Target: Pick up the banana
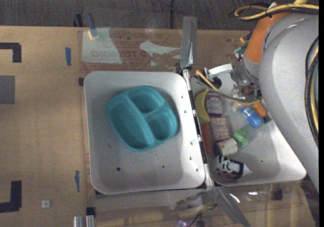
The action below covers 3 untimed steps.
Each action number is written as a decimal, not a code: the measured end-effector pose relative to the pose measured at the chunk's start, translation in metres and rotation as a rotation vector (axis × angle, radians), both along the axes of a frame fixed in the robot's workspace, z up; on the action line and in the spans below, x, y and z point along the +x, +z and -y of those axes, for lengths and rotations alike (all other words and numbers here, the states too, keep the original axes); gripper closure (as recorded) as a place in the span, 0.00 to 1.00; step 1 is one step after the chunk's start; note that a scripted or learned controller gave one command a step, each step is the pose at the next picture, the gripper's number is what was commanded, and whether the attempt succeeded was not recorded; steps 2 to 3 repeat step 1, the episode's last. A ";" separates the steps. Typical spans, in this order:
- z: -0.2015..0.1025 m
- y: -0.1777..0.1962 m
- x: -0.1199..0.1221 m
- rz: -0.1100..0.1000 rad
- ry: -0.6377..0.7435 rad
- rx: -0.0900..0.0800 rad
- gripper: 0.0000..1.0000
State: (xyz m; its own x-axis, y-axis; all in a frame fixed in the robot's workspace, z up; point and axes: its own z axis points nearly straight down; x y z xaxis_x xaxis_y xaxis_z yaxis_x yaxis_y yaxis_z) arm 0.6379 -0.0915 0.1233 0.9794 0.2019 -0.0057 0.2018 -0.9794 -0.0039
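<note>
Banana (pixel 202 106) lies along the right bin's (pixel 273 162) left wall, red packets (pixel 216 118) jammed right beside it. Teal divided plate (pixel 142 117) sits in the left bin (pixel 101 160). Can't tell my fingers' state.

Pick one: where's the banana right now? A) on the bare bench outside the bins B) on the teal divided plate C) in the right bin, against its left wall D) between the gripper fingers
C: the banana lies in the right bin along its left wall, apart from the teal plate in the left bin.

Yellow banana (pixel 202 107), curved, lying lengthwise against right bin's left wall
</note>
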 end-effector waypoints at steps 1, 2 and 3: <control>0.014 0.312 0.005 0.008 0.000 -0.002 1.00; 0.014 0.312 0.005 0.008 0.000 -0.002 1.00; 0.014 0.312 0.005 0.008 0.000 -0.002 1.00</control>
